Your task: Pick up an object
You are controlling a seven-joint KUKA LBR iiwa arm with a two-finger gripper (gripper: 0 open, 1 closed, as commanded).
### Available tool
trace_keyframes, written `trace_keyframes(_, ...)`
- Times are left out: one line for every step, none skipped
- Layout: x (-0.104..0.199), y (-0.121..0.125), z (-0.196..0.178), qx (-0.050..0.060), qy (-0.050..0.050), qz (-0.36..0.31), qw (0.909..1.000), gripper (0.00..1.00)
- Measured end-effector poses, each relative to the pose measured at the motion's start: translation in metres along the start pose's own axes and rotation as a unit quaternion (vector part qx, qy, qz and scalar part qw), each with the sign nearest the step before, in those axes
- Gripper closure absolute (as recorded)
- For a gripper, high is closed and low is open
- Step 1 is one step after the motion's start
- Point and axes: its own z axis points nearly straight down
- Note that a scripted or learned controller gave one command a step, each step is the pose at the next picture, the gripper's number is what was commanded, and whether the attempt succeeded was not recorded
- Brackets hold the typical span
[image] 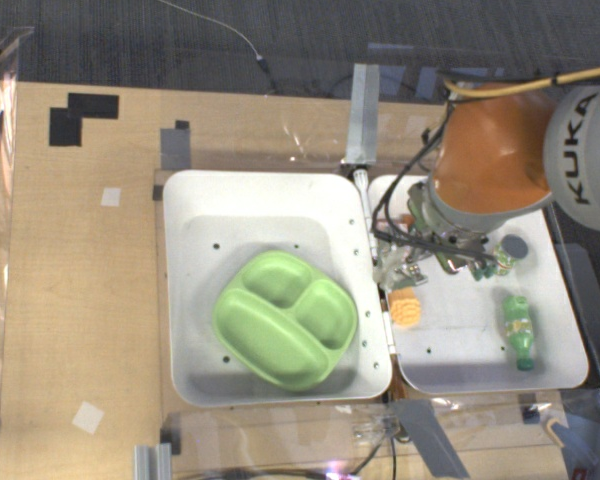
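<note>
My hand (405, 271) hangs just above the orange waffle toy (406, 312); whether it's open or closed, I cannot tell.

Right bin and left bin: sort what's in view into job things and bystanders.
Job, candidates near the gripper:
orange object
green bottle
small grey-blue object

Just lying about:
green divided plate in the left bin
black tape marks on the bench
</note>
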Motion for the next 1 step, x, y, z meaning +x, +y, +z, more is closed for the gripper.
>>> trace_keyframes(0.0411, 0.033, -0.0079, 0.0, 0.0, -0.251, 0.968, 1.0)
